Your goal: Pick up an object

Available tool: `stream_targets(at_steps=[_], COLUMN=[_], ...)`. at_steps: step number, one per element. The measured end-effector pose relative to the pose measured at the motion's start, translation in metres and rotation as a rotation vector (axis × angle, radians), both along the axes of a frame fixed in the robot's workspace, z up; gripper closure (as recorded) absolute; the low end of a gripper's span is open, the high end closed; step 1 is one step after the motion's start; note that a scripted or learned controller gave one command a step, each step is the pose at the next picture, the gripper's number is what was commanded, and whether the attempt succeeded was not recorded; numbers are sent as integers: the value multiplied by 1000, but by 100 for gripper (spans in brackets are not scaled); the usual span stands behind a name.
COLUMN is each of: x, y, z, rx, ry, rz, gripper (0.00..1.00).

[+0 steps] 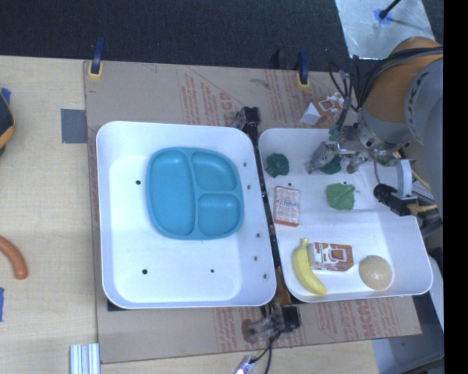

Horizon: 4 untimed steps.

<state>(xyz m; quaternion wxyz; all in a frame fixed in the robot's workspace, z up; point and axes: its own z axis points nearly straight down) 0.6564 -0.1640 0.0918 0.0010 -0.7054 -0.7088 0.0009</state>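
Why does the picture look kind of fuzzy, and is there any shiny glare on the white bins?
In the camera view everything is a little soft, so the print on the small packet can't be read; light is even, the left bin shows only faint shading inside its rim, no strong glare; the gripper looks blurry.

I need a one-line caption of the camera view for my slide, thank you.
KUKA arm's end effector hovers over the right bin beside a banana; a blue divided plate lies in the left bin.
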Motion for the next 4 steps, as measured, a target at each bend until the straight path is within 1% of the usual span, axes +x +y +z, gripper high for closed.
stream_targets(at_steps=[1,2,3,4], x=[-49,-49,-49,0], y=[-18,-18,-18,28], z=[0,11,11,0], rx=[-2,-2,-2,0], ry=[1,2,2,0], rz=[0,2,2,0], gripper=[0,100,0,0])
